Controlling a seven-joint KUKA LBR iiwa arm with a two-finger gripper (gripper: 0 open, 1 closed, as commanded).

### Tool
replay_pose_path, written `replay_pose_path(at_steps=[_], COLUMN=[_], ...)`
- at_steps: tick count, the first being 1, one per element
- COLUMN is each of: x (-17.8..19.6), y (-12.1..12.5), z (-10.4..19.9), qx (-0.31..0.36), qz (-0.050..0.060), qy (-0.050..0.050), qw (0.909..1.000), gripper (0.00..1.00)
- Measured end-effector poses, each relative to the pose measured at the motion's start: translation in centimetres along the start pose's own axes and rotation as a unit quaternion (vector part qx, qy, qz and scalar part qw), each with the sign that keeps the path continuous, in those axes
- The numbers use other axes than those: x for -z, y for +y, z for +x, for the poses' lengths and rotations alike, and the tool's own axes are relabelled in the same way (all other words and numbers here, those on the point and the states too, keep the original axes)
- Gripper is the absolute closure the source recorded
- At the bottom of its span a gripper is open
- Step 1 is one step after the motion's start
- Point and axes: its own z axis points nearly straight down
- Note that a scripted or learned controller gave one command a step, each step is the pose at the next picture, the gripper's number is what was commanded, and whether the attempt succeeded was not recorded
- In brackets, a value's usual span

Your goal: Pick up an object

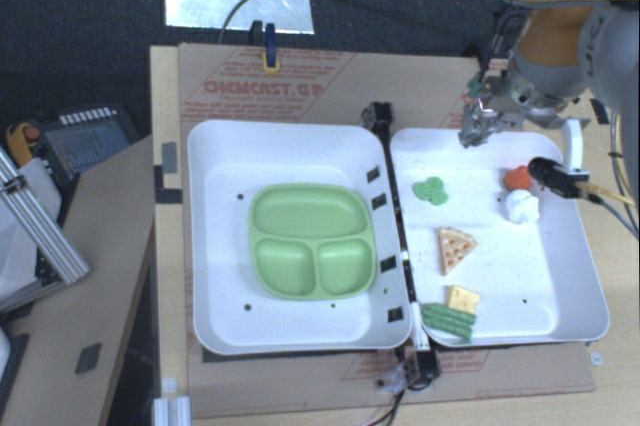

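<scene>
My gripper (478, 129) hangs above the far edge of the right bin (560, 309), with nothing visible between its fingers. In that bin lie a green broccoli piece (431, 191), a pizza slice (453, 247), a yellow cheese cracker (461, 299), green beans (447, 320) at the near left corner, a white lump (521, 207) and an orange-red piece (517, 178). The gripper is up and right of the broccoli and left of the orange-red piece, well apart from both.
The left bin (215, 214) holds a green compartment plate (310, 241). A black divider with clips (390, 204) runs between the bins. A black-and-white fitting with a cable (565, 172) sits at the right bin's far right.
</scene>
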Motion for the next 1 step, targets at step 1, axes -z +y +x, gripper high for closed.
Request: replay_pose_path(at_steps=[1], x=[4.51], y=[0.02], z=[-0.42], qx=[0.0], qz=[0.0], qy=[0.0], qw=[1.0], gripper=[1.0])
